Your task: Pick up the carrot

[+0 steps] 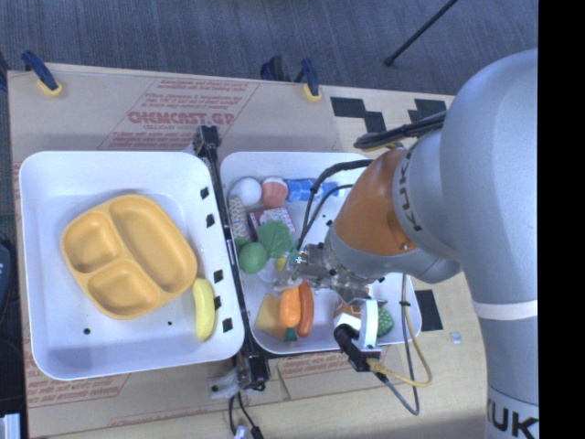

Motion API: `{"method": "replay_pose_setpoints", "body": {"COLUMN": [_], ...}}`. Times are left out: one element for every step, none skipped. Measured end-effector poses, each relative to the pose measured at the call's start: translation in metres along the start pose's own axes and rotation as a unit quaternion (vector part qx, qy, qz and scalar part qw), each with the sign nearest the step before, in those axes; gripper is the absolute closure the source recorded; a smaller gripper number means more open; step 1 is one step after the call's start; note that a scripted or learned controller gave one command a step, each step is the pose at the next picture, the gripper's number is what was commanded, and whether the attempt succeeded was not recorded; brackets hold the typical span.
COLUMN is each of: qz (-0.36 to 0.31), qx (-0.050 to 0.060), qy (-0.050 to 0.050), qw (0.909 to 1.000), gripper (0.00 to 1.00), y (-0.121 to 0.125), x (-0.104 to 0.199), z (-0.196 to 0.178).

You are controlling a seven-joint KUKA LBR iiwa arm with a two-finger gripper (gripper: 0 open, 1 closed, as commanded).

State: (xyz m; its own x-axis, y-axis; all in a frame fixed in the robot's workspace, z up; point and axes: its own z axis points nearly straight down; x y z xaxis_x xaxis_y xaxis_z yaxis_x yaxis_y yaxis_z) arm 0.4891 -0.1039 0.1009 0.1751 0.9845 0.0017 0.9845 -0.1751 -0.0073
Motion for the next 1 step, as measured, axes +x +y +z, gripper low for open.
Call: {"method": "replay_pose_setpoints", "body": {"qz": [0.185], "qx": [-0.001], "qy": [0.000], "qw": [0.9828], "gripper": [1.00], "y": [0.0373], "x": [0.0297], "z": [-0.0906]}}
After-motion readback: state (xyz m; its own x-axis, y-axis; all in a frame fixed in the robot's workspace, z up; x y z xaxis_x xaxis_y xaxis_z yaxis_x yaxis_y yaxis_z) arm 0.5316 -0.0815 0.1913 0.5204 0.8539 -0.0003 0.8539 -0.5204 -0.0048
